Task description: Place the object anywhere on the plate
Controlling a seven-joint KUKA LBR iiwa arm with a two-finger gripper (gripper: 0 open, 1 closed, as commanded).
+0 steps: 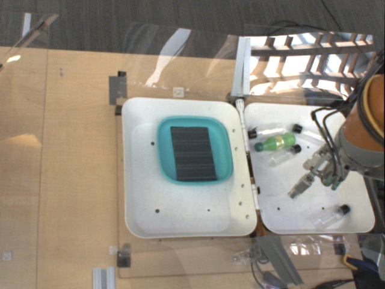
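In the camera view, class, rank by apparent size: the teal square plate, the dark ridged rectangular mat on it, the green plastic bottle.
1. Teal square plate
2. Dark ridged rectangular mat
3. Green plastic bottle
All sit at a similar depth, so this ranking looks safe.

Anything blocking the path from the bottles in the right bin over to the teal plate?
Only the two bins' raised rims along the seam between them. The green bottle lies near that seam; the plate already carries a dark ribbed pad. The end effector hovers over bare bin floor.

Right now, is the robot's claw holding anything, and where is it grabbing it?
Nothing is held. The gripper hovers over bare floor in the right bin, apart from the green bottle and the clear vials.
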